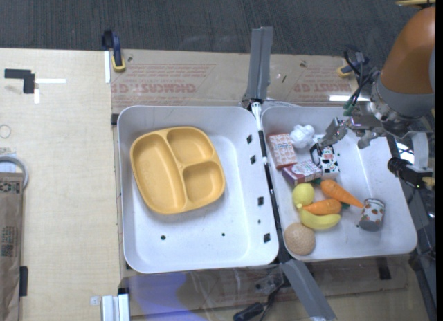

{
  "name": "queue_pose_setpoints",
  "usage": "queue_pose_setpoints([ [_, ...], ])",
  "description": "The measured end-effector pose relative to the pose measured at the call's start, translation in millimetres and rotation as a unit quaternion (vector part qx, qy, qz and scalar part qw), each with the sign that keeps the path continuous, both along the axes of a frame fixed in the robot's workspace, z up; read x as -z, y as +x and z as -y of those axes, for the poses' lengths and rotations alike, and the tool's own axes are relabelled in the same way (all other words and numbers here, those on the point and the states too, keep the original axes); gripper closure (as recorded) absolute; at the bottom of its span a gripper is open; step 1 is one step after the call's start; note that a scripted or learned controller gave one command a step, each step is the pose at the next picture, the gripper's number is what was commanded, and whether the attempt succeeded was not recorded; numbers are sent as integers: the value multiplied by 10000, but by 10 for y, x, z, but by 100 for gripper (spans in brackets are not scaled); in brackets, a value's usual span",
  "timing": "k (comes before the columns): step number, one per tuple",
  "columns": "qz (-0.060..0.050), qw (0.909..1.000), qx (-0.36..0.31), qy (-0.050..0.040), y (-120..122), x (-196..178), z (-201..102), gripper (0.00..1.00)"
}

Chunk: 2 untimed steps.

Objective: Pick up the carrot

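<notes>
Meanwhile, left bin (pixel 138 230) holds plate (pixel 178 169); right bin (pixel 394 236) holds carrot (pixel 340 193).

carrot (pixel 340 193) open above, hemmed by banana (pixel 320 220) and lemon (pixel 302 194)

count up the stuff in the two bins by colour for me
Left bin:
yellow: 1, the divided plate

Right bin:
orange: 2, carrot, second orange piece
yellow: 2, lemon, banana
tan: 1, round piece
red/pink: 2, boxes
white: 1, crumpled item
grey: 1, can

Total: 10
</notes>
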State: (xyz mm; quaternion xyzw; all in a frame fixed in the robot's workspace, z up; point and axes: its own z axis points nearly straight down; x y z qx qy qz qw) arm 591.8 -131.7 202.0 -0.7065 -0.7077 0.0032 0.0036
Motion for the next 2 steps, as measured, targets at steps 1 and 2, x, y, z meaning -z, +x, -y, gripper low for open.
queue_pose_setpoints([
  [1,7,9997,-234,2,54,379,347,0],
  [2,3,9989,479,3,-466,903,592,0],
])
